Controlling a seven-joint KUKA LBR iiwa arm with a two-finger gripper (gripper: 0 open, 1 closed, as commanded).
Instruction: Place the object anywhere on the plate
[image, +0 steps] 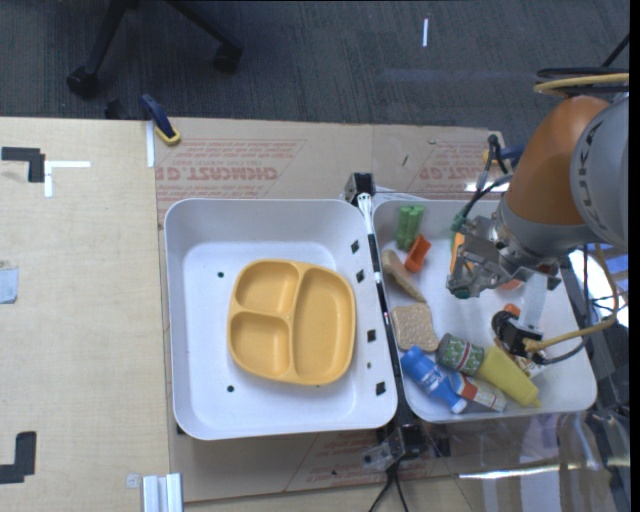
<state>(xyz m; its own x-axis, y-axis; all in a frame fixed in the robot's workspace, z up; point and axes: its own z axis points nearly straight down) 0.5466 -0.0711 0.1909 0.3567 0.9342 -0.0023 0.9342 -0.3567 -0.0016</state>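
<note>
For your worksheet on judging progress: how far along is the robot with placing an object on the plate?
Done: nothing rests on the yellow plate in the left bin. In hand: the gripper hangs above the right bin, near the orange piece. Left: grasp an object, carry it over, set it down.

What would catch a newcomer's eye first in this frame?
The yellow three-compartment plate stands out, sitting by itself in the left bin. Next comes the grey arm with its orange band, reaching in from the right, its gripper over the right bin. That bin holds a clutter of small items, among them a green block, a blue bottle and a yellow bottle.
</note>
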